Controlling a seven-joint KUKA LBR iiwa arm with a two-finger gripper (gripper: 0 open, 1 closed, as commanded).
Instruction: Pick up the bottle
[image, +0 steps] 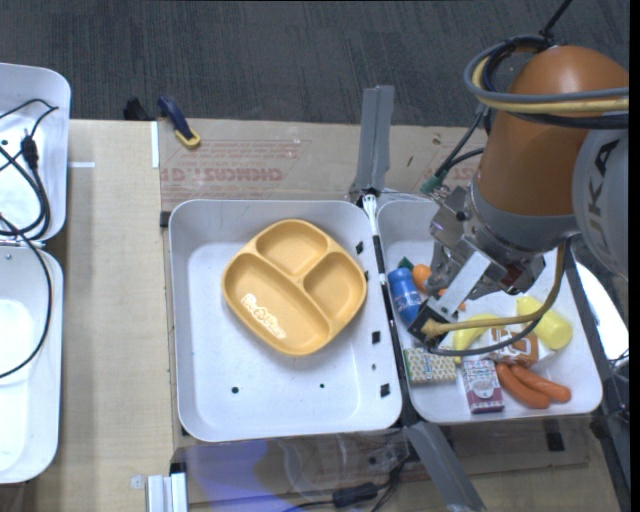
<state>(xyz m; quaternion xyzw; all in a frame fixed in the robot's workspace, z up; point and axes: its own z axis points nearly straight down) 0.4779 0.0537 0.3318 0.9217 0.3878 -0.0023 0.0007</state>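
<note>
The step in hand seems to be the approach: the arm (545, 140) hangs over the right bin (445, 400), and the tool (462, 268) is low above the far left part of it, but I see nothing held in it. Whether the tool is apart or together, I cannot tell, because the wrist covers it from above. The bottle (404, 297) is blue and lies on its side in the right bin, against the left wall, just to the left of the tool and apart from it. A small orange thing (422, 272) is just beside the bottle on the far side, and a packet (431, 366) lies nearer. The left bin (200, 330) carries a yellow plate (293, 286), which has no part in the task. In my judgement the next move calls for a small shift to the left, so that the tool comes over the middle of the bottle, then a descent and a closing across its narrow width. The wall is close, so there is little room on that side.
</note>
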